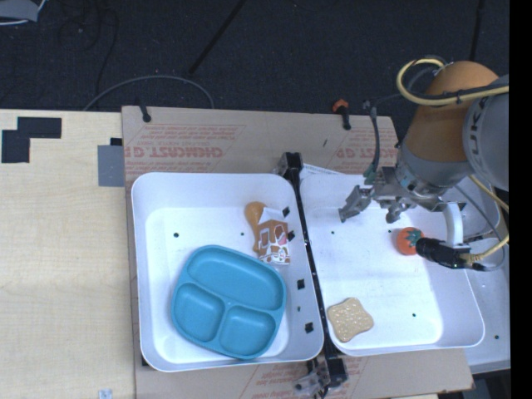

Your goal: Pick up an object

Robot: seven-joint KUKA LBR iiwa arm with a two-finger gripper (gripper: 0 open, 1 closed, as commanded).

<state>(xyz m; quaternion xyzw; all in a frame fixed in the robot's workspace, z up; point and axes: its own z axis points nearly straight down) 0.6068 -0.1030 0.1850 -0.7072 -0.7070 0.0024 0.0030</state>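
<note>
The right white bin lies mostly open; only a tan toast slice near-left and a small orange-red ball right obstruct.

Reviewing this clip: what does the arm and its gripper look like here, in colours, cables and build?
The arm is grey, with a rounded orange band above the wrist. A yellowish cable loops over the orange part, and thin dark cables run beside it. The gripper is grey metal with two dark-tipped fingers.
</note>
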